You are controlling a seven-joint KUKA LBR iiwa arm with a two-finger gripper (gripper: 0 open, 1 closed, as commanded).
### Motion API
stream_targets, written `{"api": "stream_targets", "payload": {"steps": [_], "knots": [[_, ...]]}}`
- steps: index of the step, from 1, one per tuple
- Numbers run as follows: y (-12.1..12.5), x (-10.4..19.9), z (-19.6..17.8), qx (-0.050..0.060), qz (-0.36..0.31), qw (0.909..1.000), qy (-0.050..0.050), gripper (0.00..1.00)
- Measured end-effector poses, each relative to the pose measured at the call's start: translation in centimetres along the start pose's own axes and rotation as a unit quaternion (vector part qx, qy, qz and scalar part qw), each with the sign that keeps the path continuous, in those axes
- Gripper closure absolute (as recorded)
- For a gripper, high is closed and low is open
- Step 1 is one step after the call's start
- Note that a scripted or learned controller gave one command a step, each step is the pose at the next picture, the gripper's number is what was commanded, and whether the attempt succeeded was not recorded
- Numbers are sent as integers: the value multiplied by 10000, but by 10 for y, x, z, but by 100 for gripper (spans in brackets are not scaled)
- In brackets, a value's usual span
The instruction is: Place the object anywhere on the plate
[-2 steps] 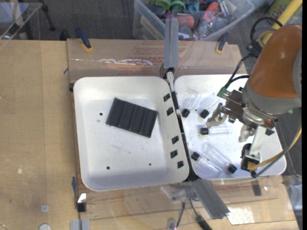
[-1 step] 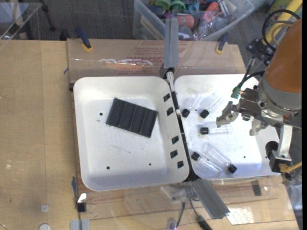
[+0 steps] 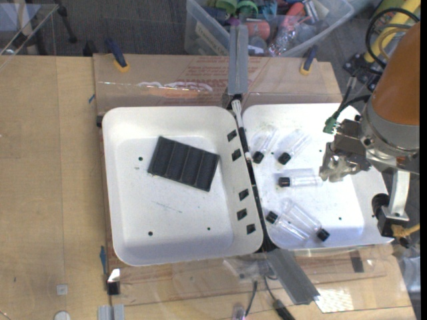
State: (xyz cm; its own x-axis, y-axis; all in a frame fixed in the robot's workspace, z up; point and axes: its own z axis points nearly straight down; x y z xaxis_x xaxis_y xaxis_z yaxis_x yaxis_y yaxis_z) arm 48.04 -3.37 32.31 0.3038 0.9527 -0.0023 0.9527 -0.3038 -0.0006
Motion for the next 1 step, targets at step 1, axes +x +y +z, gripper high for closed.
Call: {"api": "stream_targets", "payload": {"steps": [1], "knots": [[0, 0, 0, 1, -1, 10000, 1, 0]]}}
